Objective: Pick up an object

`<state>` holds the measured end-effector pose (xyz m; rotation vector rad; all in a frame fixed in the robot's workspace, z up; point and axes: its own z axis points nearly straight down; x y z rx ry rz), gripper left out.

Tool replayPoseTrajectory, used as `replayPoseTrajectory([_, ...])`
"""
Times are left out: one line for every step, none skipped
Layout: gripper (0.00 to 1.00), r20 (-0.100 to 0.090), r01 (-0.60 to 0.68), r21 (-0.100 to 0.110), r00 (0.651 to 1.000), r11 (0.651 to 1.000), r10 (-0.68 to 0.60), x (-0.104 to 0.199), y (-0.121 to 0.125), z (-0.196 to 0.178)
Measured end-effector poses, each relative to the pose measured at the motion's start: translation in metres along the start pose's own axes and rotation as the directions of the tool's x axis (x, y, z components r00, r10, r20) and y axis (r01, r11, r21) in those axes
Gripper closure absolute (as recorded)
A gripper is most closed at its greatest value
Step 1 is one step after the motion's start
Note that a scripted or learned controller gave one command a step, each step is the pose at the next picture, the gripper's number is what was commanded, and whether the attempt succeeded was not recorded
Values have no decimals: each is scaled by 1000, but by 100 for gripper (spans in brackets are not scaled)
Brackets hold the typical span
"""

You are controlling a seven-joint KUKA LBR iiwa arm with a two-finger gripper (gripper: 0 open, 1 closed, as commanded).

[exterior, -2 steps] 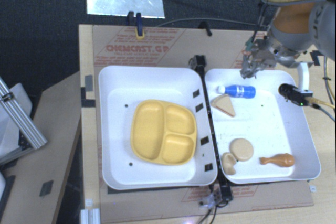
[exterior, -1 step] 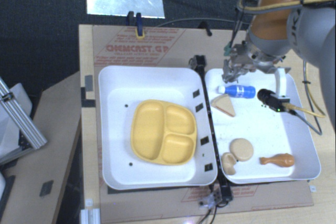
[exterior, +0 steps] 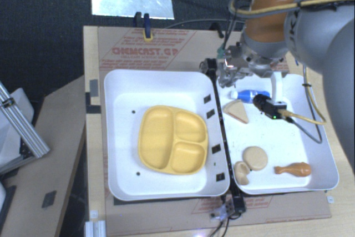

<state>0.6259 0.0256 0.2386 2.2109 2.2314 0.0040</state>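
Observation:
My gripper (exterior: pixel 226 76) hangs over the far left corner of the right bin (exterior: pixel 313 148), close to the wall between the two bins. Just to its right lies a small blue and white bottle (exterior: pixel 248 95), partly covered by the wrist. A tan wedge (exterior: pixel 237 112) rests slightly nearer the camera than the gripper. Nearer the front of this bin sit a round tan biscuit (exterior: pixel 255 157), a smaller pale piece (exterior: pixel 242 172) and a brown drumstick (exterior: pixel 293 169). I see nothing held in the gripper.
The left bin (exterior: pixel 119 136) holds a yellow divided plate (exterior: pixel 172 140). Black clips line the wall between the bins. The big grey and orange arm covers the far right of the bench. A blue and yellow clamp (exterior: pixel 146 24) stands at the bench's back edge.

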Motion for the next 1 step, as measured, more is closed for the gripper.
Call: replayPoseTrajectory([100,-1,1,1,1000,1000,-1,50,-4,-5])
